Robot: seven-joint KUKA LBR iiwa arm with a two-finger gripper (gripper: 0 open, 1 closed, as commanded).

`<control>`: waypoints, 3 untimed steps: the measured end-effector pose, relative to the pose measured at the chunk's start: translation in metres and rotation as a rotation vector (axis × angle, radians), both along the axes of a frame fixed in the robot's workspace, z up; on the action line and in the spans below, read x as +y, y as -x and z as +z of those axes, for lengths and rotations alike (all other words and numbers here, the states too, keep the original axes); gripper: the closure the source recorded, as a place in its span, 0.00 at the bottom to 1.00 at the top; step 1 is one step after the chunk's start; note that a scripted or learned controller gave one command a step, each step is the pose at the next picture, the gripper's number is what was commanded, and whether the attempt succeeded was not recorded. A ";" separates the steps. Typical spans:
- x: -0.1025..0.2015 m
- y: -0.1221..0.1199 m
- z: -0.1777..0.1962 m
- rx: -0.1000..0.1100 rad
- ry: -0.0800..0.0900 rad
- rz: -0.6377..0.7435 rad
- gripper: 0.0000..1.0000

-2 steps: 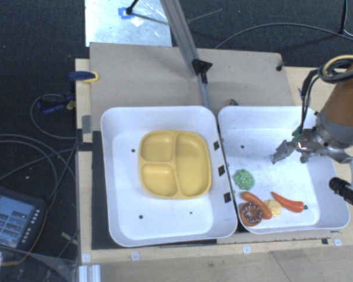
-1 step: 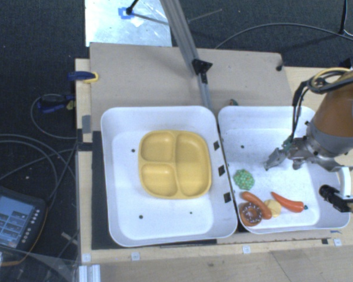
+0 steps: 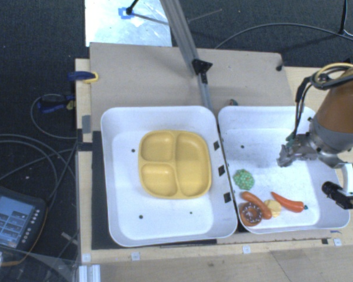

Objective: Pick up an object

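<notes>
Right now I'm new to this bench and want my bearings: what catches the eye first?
A yellow divided plate sits mid left bin. In the right bin, toy food clusters near the front: a green piece, a donut, a sausage, a carrot. The hand hovers above that bin.

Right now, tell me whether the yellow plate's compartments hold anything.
Empty: the yellow plate in the left bin shows bare yellow in all three compartments.

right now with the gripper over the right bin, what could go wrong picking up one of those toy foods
1. The hot dog, donut and small yellow piece lie bunched together, so a grasp may hit two or knock one aside.
2. They sit near the right bin front wall, which may block a finger.
3. The gripper hangs away from the carrot and green piece, so a descent here likely closes on nothing.
</notes>
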State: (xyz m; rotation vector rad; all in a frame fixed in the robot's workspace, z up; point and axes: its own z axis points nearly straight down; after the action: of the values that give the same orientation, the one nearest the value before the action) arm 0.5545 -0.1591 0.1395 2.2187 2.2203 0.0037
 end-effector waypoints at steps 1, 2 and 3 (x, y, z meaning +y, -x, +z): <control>0.009 0.001 0.055 -0.003 0.001 0.005 1.00; 0.009 0.000 0.074 0.000 0.000 0.006 1.00; 0.066 -0.020 0.069 0.000 -0.002 0.011 1.00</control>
State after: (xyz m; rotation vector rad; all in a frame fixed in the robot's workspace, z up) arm 0.5747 -0.0927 0.2086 2.2077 2.2339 0.0057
